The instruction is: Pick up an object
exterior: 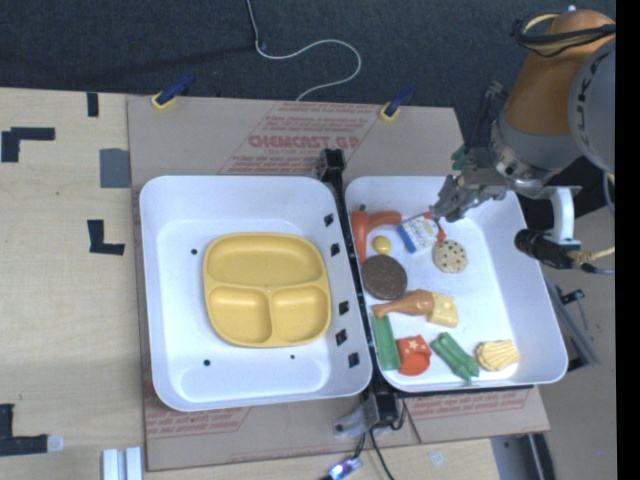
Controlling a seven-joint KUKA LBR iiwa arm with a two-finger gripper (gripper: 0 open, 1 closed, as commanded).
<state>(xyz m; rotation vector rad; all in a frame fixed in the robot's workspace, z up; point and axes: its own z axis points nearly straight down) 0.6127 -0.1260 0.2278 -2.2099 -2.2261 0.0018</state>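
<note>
White plastic forms two shallow bins side by side on a cardboard-covered bench. Nearest the camera, along the front of the right bin (530,298), lie toy foods: a green bean-like piece (453,355), a red piece (414,354) and a ridged yellow chip (497,353). Behind them sit a drumstick (413,306), a brown round patty (384,277) and a speckled cookie (450,257). The left bin (165,218) holds a yellow divided tray (267,288).

Farther back, a blue and white packet (417,233) lies near an orange carrot-shaped piece (368,225). The gripper (448,204) hangs just above and beside this packet, reaching in from the right under the arm's orange band. How wide it is spread cannot be judged; nothing is visibly held.

The packet looks the likeliest target. A good pick probably means centring over it and descending straight, keeping clear of the cookie just beside it.
</note>
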